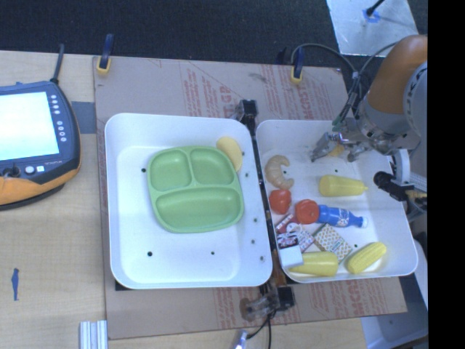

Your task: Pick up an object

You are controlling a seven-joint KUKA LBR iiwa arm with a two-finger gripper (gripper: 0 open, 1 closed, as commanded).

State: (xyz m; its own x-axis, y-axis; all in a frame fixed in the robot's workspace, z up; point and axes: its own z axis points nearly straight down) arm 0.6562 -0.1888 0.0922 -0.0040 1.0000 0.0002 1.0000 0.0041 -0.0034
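My gripper (338, 150) hangs over the far part of the right bin (392, 217), fingers spread open with nothing between them. Just in front of it lies a yellow pepper-like toy (341, 187). Further left are a beige croissant-shaped piece (278, 171), a red tomato (280, 200) and a second red piece (306, 211). A blue bottle (340, 216) lies in the middle. At the near side lie a corn cob (367, 257), a yellow banana-like piece (314, 265) and a patterned packet (332, 240).
The left bin (127, 217) holds a green divided plate (195, 188) and a yellow fruit (230, 151) at its far right corner. A tablet-like pendant (33, 140) rests on the bench at far left. A black cable (320, 49) loops behind the right bin.
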